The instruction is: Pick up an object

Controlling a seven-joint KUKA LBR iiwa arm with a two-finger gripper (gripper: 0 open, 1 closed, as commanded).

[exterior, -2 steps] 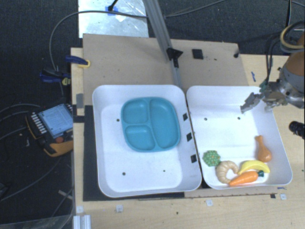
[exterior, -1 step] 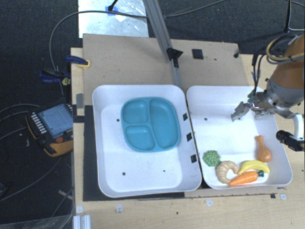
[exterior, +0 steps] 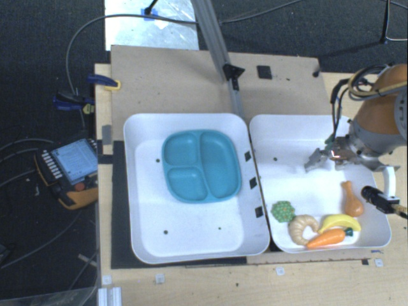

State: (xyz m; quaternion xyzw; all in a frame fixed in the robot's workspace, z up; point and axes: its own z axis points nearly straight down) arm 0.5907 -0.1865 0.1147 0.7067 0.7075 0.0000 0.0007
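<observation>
Several toy foods lie along the front of the right bin (exterior: 287, 139): a green broccoli (exterior: 282, 210), a tan croissant (exterior: 302, 227), a yellow banana (exterior: 340, 222), an orange carrot (exterior: 326, 238) and a brown drumstick (exterior: 352, 199). My gripper (exterior: 323, 157) hangs over the middle of the right bin, behind the foods and apart from them. Nothing shows in its grasp. The grey and orange arm (exterior: 382, 116) reaches in from the right edge.
A blue divided plate (exterior: 201, 166) sits in the left bin (exterior: 143, 196). A grey pole (exterior: 213, 34) slants across the back of the bench. Cables, clamps and a handheld device (exterior: 70, 167) lie on the floor to the left.
</observation>
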